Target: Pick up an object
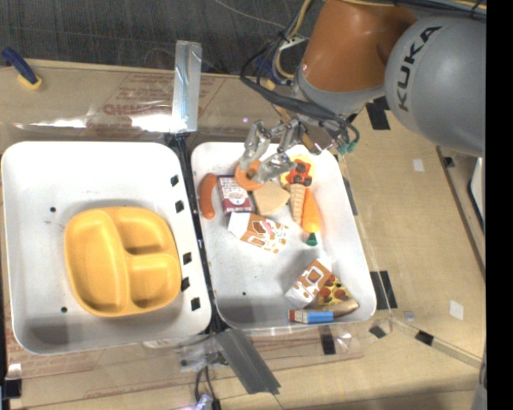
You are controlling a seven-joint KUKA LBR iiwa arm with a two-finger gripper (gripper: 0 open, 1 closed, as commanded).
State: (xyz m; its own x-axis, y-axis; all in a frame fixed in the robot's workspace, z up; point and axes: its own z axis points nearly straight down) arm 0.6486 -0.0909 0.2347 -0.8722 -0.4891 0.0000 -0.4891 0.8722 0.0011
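Note:
In the right bin lies a pile of toy food. It includes a red sausage, a small dark red box, a tan bread slice, an orange carrot and a small toy car. My gripper hangs over the bin's far end, above an orange ring. Its metal fingers stand apart, open, with nothing between them.
A printed card, a pizza-print box and a red and blue marker lie nearer the front of the right bin. The left bin holds a yellow divided tray. The grey and orange arm looms over the back right.

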